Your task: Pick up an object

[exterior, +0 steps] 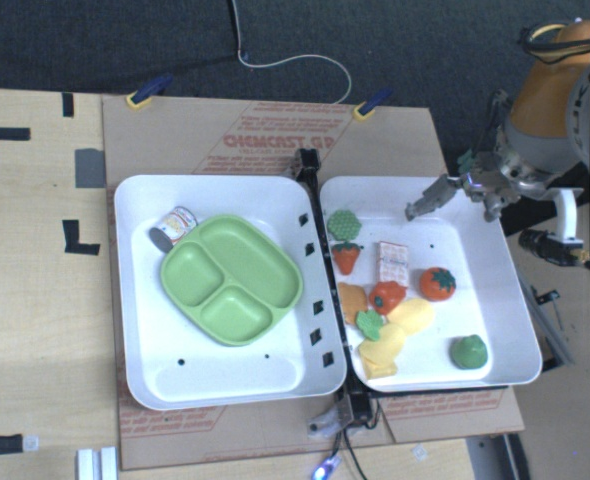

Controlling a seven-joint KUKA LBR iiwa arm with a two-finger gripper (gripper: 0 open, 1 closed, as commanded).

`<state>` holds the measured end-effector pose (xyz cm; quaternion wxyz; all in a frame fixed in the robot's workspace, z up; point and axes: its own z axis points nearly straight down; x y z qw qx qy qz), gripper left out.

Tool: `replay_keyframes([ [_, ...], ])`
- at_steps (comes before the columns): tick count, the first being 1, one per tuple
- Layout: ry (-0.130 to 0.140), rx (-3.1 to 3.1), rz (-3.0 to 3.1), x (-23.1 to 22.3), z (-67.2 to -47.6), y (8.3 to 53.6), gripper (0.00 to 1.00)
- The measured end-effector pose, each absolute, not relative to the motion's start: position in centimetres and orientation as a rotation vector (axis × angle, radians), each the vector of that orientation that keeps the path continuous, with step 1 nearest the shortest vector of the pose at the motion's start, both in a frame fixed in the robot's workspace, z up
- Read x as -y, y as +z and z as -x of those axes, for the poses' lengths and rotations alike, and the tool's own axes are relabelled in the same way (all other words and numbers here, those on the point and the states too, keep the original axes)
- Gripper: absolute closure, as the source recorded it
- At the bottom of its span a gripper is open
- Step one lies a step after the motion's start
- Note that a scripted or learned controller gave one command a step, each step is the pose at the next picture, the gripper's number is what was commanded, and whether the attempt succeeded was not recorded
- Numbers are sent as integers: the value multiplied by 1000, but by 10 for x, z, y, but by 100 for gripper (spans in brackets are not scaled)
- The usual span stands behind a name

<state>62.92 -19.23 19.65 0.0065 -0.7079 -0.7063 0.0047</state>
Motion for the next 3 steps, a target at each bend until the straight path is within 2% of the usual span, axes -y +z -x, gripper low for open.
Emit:
replay_keyframes([
  [1,2,2222,2219,192,-632,206,0],
  [3,6,2221,2218,197,-622,95,0],
])
